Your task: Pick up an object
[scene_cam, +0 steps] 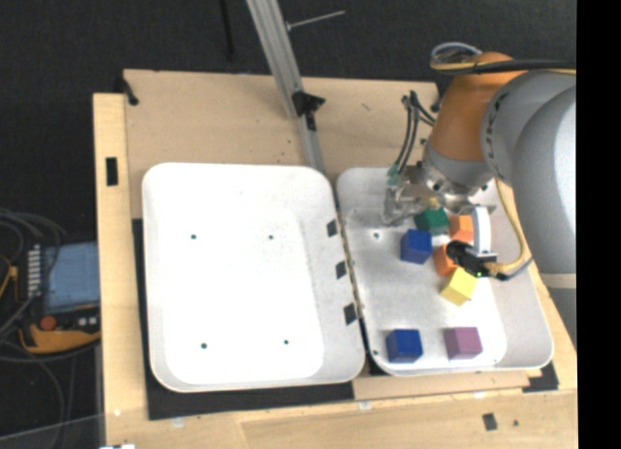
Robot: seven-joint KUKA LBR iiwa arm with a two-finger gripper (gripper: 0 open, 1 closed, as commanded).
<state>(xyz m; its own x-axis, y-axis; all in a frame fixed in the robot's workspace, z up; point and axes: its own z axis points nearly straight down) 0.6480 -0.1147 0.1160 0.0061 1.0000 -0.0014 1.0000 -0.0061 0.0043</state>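
Note:
The right bin holds several small blocks. A blue cube lies near its middle, with a green block just above it and an orange block to its right. A yellow block sits lower right. Along the front edge rest a second blue cube and a purple cube. My gripper hangs low over the bin's upper part, just left of the green block and above the blue cube. The wrist covers part of the block cluster.
The left bin lies beside the right one, with black clips along the seam between them. A slanted metal pole rises behind the bins. Cables and a blue box lie off the bench at the left.

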